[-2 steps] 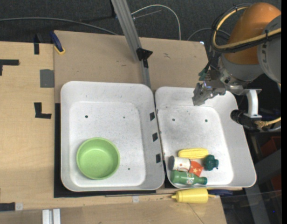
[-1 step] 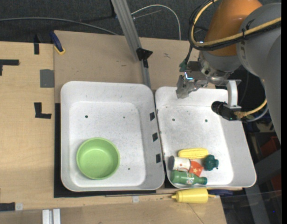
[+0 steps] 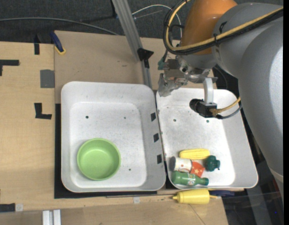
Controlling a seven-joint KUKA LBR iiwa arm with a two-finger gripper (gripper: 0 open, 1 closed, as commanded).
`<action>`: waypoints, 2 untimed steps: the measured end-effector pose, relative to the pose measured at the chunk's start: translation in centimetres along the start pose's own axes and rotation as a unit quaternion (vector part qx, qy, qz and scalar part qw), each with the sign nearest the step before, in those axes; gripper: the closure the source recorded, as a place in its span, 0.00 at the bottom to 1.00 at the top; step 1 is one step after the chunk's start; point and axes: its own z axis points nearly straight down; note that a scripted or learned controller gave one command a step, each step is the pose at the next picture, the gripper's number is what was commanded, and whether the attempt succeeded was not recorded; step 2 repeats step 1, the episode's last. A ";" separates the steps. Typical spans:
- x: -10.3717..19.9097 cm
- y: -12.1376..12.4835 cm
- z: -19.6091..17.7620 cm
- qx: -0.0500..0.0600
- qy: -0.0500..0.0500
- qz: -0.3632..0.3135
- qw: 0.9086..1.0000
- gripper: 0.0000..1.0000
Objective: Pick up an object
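My gripper [image 3: 167, 87] hangs over the far left corner of the right bin [image 3: 219, 130], close to the divider between the bins. Nothing shows between its fingers. Small toys lie in a cluster at the near left of the right bin, well below the gripper: a yellow corn cob [image 3: 194, 153], a white and red can [image 3: 184, 164], an orange piece [image 3: 197, 169], a dark green round piece [image 3: 211, 163] and a green bottle [image 3: 189, 179]. A green bowl [image 3: 98, 159] sits in the near left of the left bin [image 3: 107, 102].
A yellow bottle-shaped toy [image 3: 192, 197] lies outside the bins on the bench, just past the right bin's near rim. A grey metal pole [image 3: 130, 27] slants up behind the bins. The arm's orange band [image 3: 208, 13] and grey body cover the upper right.
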 end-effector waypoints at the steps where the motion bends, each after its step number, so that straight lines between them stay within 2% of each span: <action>1: 5.6 1.9 -0.3 -0.001 0.000 0.000 1.000 1.00; 2: 5.6 1.9 -0.3 -0.001 0.000 0.000 1.000 1.00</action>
